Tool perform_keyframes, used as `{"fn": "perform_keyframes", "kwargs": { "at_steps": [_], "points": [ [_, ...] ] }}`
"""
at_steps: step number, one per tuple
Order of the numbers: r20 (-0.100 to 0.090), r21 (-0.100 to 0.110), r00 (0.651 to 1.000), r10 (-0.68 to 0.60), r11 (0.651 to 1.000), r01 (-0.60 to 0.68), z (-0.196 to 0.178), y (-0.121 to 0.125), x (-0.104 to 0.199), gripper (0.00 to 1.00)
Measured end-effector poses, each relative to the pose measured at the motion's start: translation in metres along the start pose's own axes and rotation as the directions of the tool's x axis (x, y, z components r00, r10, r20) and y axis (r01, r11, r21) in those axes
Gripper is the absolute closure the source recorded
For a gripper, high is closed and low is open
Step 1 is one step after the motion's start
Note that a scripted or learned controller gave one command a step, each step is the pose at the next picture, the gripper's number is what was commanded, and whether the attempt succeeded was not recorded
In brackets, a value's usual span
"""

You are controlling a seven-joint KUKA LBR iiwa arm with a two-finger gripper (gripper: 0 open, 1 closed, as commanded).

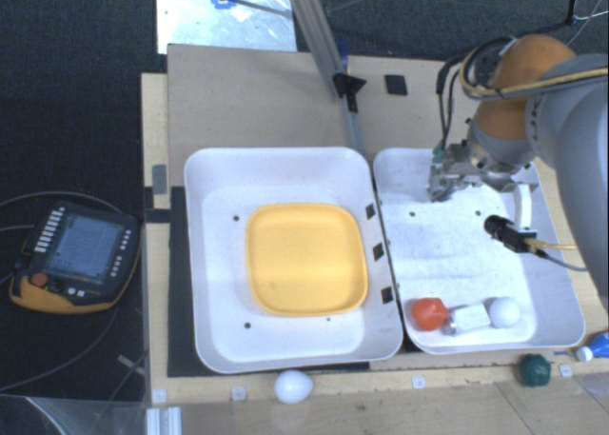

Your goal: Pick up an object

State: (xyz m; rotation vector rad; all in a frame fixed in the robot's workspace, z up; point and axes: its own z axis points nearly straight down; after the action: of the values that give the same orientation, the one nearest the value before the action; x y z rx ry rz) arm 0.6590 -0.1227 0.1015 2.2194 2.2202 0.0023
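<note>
Objects (463, 315) lie at the right bin's (457, 233) near edge; you cannot tell the gripper's (443, 186) state, it is too small.

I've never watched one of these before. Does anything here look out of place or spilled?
Yes, a few things lie outside the bins: a white egg on the bench edge below the left bin, and a dark green ball beside the right bin's lower corner. Nothing looks spilled or broken.
</note>
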Motion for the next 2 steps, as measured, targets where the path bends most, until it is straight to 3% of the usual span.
{"fn": "perform_keyframes", "kwargs": {
  "at_steps": [2],
  "points": [
    [0.000, -0.003, 1.000, -0.001, 1.000, 0.001, -0.126, 0.000, 0.002, 1.00]
  ]
}}
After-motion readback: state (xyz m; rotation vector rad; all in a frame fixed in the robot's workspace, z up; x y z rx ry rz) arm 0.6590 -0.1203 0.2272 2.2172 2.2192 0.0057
